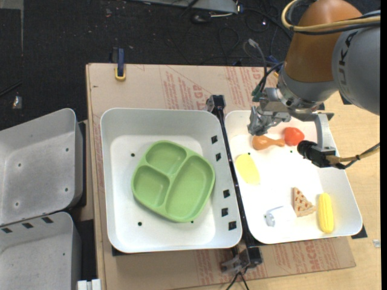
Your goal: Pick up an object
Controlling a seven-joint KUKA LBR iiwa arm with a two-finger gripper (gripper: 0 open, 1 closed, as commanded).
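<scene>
Hand low over the right bin's far corner beside an orange toy, grip state impossible to tell

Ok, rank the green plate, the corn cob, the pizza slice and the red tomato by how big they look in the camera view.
1. green divided plate
2. corn cob
3. pizza slice, close to the corn, so that order is unsure
4. red tomato, partly hidden

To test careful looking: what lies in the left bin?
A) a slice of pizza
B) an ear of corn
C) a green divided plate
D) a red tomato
C: the green divided plate lies alone in the left bin, while the toy foods sit in the right bin, where the gripper hangs.
</scene>
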